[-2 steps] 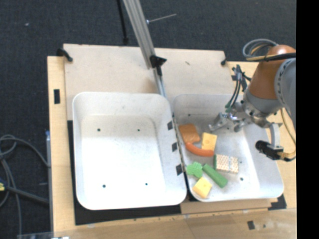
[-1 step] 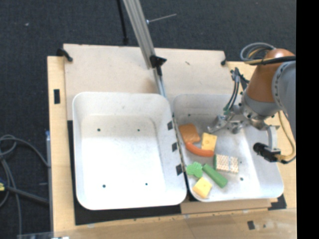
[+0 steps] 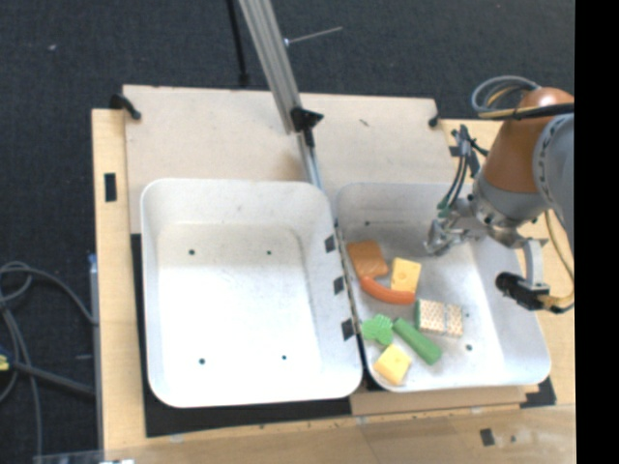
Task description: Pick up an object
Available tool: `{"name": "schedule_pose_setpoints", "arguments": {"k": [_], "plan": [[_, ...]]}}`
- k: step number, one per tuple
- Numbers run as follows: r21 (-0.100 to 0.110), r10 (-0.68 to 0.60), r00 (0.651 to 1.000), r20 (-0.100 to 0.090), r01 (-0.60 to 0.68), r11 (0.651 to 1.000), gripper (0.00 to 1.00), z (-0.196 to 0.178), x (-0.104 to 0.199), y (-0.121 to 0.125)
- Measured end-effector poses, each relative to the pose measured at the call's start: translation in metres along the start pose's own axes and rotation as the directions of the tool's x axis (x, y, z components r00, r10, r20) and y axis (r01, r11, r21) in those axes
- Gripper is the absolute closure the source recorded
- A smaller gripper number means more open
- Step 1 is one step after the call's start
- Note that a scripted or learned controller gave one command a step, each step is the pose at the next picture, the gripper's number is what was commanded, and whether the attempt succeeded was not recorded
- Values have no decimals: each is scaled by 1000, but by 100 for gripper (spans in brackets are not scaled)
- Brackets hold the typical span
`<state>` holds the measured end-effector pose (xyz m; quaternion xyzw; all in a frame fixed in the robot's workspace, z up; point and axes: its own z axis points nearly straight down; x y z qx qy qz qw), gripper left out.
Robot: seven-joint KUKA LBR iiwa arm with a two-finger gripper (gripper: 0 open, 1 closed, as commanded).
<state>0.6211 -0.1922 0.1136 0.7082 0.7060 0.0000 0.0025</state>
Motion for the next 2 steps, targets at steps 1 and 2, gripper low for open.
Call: {"name": "schedule_pose_setpoints", "arguments": {"k": [1, 2], "plan": [[-5, -6, 1000, -1, 6, 1000, 100, -57, -1, 12], [-5, -8, 1000, -1, 8, 1000, 100, -112, -3, 14]]}}
